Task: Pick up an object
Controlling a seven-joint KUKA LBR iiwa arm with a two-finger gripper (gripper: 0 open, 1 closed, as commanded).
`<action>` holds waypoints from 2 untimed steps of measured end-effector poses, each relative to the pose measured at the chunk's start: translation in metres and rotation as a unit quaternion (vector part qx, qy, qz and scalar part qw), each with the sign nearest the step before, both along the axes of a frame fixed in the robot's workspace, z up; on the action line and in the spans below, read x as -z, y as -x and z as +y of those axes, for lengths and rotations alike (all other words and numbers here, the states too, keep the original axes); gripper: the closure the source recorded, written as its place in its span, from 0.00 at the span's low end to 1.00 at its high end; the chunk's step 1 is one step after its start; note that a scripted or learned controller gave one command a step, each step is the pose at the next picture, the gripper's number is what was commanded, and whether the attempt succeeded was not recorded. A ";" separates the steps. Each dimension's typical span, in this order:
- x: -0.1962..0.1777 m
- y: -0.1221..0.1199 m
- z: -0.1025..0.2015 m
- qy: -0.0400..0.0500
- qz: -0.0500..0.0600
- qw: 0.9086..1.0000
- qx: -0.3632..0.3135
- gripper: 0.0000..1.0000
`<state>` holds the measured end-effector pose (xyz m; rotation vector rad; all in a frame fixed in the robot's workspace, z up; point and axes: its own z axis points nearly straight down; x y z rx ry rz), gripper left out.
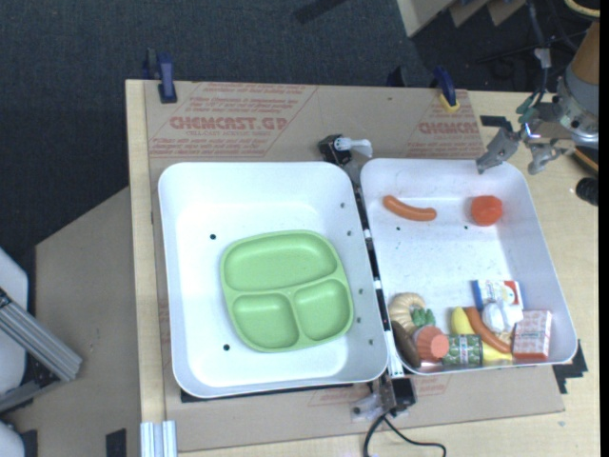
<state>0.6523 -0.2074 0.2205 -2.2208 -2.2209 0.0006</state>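
Jaws [519,152] spread wide, holding nothing — red tomato [486,210] lies just below them.

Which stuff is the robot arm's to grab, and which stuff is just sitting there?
For the job:
gripper, up by the right bin's far corner
hot dog
red tomato
pile of toy food in the right bin's near end

Just sitting there:
green divided plate in the left bin
blue clamps on the board's far edge
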 end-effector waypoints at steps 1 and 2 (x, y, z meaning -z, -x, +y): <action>0.122 -0.001 -0.015 -0.003 0.006 1.000 0.001 0.00; 0.136 -0.001 0.014 0.000 0.001 1.000 -0.002 0.00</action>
